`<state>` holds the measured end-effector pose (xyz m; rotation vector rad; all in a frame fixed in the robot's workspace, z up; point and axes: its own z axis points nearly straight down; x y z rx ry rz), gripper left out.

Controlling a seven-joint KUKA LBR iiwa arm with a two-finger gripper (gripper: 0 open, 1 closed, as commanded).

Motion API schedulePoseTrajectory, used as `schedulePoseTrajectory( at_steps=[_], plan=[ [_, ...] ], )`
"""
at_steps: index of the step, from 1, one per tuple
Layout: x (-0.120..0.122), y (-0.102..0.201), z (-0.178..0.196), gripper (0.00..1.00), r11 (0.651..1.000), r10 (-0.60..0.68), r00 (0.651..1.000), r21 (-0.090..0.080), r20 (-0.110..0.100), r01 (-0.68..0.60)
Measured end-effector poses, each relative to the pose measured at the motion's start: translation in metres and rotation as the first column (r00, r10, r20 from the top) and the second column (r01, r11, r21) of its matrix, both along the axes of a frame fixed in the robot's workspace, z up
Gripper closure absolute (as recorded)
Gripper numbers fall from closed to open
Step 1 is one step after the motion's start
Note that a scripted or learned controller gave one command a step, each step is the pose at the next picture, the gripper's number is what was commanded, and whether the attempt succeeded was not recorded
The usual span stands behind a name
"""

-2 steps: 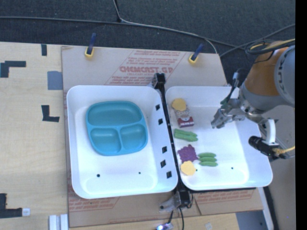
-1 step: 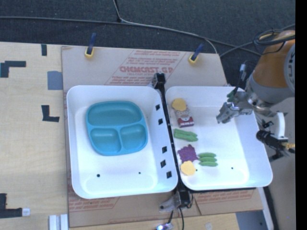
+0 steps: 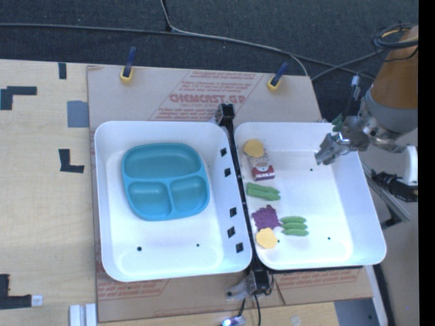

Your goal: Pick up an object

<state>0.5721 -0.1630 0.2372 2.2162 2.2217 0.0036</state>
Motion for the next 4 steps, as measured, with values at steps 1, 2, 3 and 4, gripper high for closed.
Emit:
schedulePoseTrajectory(
  at_steps=[1,2,3,4],
  plan=[
    [0.002,0.05,-0.004,1.0,1.0,0.003,1.0,0.001,-0.006,-0.003],
    [-0.013,0.109,0.0,1.0,1.0,0.004,1.0,0.002,-0.006,-0.004],
    [-0.03,0.165,0.002,1.0,1.0,0.005,1.0,0.003,-0.007,-0.005],
    [-0.037,0.221,-0.014,1.0,1.0,0.004,1.0,0.001,-0.008,-0.004]
  ],
)
